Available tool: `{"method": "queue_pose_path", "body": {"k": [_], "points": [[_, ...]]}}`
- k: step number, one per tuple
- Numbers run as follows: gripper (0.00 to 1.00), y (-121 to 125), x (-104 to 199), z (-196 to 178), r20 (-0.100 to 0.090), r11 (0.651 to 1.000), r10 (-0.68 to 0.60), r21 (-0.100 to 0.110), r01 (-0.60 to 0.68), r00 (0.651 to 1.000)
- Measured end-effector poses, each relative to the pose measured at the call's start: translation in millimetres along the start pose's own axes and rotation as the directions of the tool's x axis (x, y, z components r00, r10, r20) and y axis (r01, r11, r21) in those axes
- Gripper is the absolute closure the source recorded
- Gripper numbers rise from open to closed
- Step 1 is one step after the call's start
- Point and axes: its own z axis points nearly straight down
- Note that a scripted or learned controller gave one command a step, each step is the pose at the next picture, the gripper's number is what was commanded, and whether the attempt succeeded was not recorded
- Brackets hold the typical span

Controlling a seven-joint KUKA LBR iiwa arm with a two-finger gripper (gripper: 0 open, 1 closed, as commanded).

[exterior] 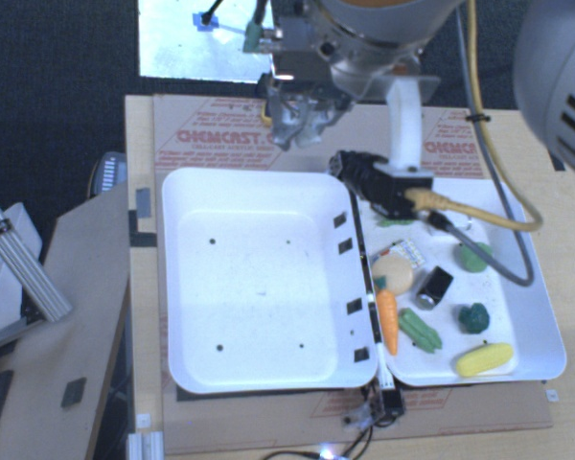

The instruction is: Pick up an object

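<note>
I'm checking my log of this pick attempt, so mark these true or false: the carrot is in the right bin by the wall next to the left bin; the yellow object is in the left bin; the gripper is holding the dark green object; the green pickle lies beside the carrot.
1. The carrot is in the right bin, by the wall next to the left bin. True.
2. The yellow object is in the left bin. False: it lies near the right bin's front corner.
3. The gripper is holding the dark green object. False: that object lies in the right bin, well apart from the gripper, which is beyond the left bin's far edge.
4. The green pickle lies beside the carrot. True.
</note>
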Motion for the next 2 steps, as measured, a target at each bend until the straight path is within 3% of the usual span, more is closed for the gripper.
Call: {"method": "queue_pose_path", "body": {"k": [1,2], "points": [[1.00,-26,-3,153,0.012,1.000,0.007,0.023,-0.007,1.000],[1.00,-24,-2,135,0.005,1.000,0.006,0.008,-0.006,1.000]]}}
